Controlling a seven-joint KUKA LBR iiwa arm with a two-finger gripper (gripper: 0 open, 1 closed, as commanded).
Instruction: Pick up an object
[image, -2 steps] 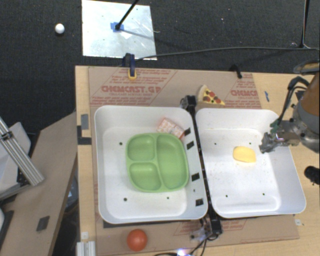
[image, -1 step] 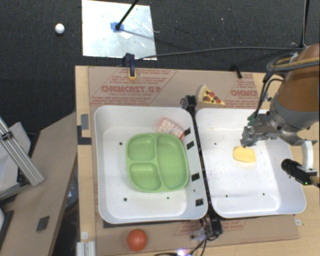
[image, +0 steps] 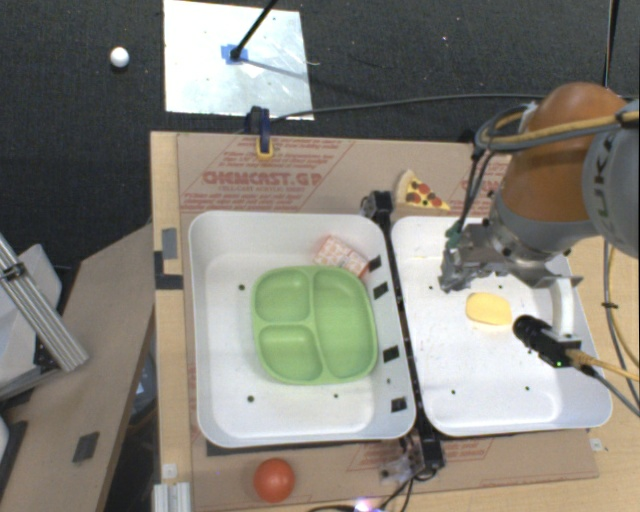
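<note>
Your gripper (image: 458, 275) hangs over the upper left part of the right bin (image: 520, 400), the grey arm with its orange band reaching in from the right. You cannot tell from this angle whether it is open or closed, and nothing shows held in it.

Right bin: one yellow oval object (image: 489, 309), lying on the bin floor just beside the gripper, to its lower right, apart from it.

Left bin (image: 215, 330): one green divided plate (image: 312, 323) with three compartments, lying flat near the middle; one pink wrapped item (image: 340, 252) touching the plate's upper edge.

On the surface (image: 300, 170) outside the bins: a toy pizza slice (image: 420, 192) beyond the right bin's far edge; an orange-red ball (image: 273, 479) in front of the left bin; a blue and yellow clamp (image: 260, 133) at the far edge.
</note>
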